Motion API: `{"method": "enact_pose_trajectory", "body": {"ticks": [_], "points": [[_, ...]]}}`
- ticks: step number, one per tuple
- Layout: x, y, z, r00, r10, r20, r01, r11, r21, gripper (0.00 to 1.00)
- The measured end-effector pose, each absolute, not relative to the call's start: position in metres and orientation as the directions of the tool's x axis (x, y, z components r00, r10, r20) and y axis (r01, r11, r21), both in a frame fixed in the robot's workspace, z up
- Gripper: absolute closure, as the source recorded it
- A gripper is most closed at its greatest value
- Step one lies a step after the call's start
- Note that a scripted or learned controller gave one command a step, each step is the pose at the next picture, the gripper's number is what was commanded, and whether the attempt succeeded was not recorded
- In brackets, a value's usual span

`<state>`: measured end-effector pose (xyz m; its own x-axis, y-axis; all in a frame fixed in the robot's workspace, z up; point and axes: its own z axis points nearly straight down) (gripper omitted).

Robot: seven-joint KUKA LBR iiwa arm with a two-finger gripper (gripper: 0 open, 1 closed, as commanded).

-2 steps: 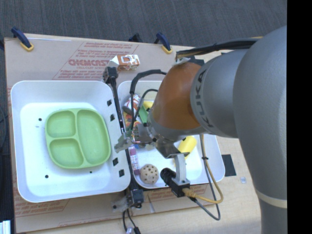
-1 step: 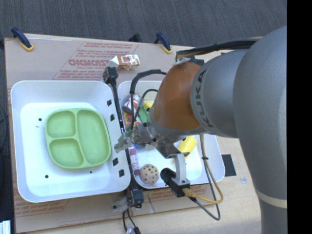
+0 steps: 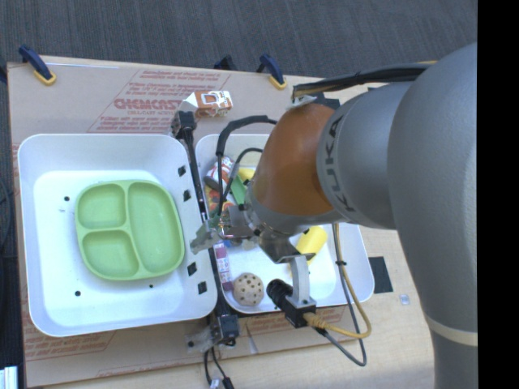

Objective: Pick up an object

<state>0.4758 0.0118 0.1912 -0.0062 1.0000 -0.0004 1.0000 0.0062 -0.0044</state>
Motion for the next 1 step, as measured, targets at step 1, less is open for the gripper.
{"method": "enact_pose_trajectory", "body": {"ticks": [1], "points": [[0.4758,0.0118,0.1912,-0.006,1.0,0.0,1.0,0.006,-0.004,0.0]]}}
